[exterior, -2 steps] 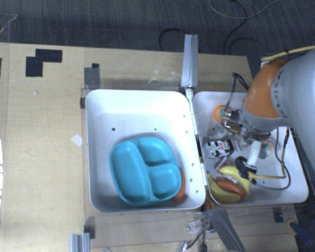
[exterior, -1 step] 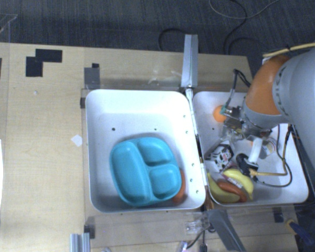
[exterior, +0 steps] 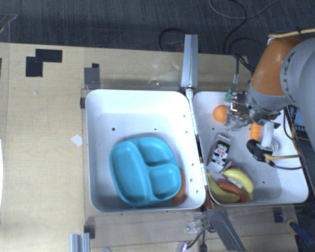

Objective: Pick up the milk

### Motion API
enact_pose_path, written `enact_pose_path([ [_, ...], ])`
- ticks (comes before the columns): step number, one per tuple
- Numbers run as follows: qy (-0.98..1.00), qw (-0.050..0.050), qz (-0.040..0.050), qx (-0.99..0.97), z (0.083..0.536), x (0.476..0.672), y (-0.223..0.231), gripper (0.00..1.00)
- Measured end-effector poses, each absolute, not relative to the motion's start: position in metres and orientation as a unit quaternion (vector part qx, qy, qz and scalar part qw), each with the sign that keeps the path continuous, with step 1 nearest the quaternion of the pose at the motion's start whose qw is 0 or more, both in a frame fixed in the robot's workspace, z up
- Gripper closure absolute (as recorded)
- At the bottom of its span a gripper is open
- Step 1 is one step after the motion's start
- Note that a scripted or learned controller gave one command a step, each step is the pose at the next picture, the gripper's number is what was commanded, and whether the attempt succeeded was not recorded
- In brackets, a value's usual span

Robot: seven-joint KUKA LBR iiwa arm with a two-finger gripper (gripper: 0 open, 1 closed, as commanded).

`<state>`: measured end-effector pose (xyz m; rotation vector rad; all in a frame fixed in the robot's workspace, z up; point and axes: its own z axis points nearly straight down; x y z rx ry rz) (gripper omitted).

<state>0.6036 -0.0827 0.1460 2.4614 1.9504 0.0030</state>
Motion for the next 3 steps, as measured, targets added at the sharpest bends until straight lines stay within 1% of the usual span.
enact_pose_path([
  [1, 0.653, 0.001, 0.0007, 0.757, 0.184, 0.634, -0.048, 1.0],
  [2, 0.71, 0.0, 0.0006, 0.704, 0.183, 0.582, 0.013, 1.0],
  [3, 0.81, 0.0, 0.0003, 0.587, 0.183, 0.503, 0.094, 1.0],
])
